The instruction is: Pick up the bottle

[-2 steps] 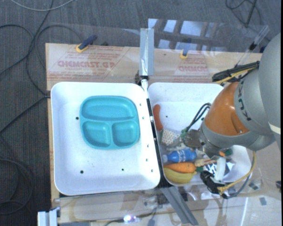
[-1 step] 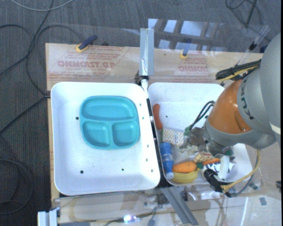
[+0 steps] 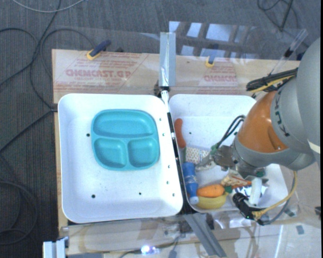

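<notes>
Blue plastic marks the bottle (image 3: 189, 178), which lies lengthwise along the left wall of the right bin (image 3: 215, 105), hard against the ridge where that bin meets the left bin (image 3: 70, 144). Just past the bottle's far end, against the same wall, lies a slim orange-red piece (image 3: 179, 133); right of the bottle sits a small patterned object (image 3: 194, 154). At the bottle's near end, in the right bin's front corner, rests a yellow banana-like thing (image 3: 211, 201) with an orange item (image 3: 211, 190) touching its top. The gripper (image 3: 238, 173) hangs over the middle of the right bin, right of the bottle and apart from it, below the arm's orange band (image 3: 261, 125); whether it is parted or closed cannot be told. A teal divided tray (image 3: 126, 138) lies in the left bin.
</notes>
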Tool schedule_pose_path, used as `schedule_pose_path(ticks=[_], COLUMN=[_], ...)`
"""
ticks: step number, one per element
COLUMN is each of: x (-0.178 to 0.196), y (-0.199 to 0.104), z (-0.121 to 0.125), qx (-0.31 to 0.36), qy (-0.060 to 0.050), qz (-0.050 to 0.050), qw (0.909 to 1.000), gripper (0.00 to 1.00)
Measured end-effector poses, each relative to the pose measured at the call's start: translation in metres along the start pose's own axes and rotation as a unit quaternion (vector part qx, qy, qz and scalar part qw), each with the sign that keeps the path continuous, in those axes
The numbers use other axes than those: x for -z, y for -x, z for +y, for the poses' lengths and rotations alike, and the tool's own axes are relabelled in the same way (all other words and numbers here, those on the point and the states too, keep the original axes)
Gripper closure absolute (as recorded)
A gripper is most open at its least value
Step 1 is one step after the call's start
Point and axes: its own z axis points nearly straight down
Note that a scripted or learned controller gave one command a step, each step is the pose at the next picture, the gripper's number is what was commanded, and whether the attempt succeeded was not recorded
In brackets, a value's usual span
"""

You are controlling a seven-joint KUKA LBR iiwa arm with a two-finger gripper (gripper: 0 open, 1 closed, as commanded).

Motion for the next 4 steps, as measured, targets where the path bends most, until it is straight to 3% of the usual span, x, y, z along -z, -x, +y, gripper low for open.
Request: schedule_pose_path(ticks=[1,2,3,4], x=[0.086,0.084,0.007,0.001], y=[-0.103,-0.016,0.014,0.017], z=[-0.031,0.002,0.022,0.012], qx=[0.004,-0.083,-0.041,0.042], qy=[-0.012,-0.013,0.002,0.013], qz=[0.003,0.001,0.004,-0.001], qw=[0.9999,0.9965,0.9991,0.999], gripper=[0.0,0.0,0.0,0.0])
